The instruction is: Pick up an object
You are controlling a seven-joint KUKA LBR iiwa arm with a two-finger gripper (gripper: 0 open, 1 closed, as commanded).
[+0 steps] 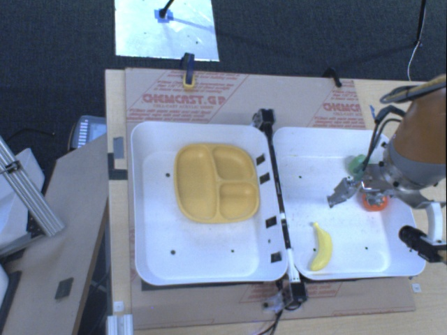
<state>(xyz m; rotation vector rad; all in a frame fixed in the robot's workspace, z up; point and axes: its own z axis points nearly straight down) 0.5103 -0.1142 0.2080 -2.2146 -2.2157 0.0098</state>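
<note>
Yellow banana [321,248] lies free near the front of the right bin [307,187], a green object [357,163] and an orange one [375,201] sit further back, and a yellow divided plate [215,182] fills the left bin [150,208]. Grey end effector [342,192] hovers low beside the orange piece; whether it is clenched or released I cannot tell. This looks like the approach step. Next it must settle over one object and grip.
</note>
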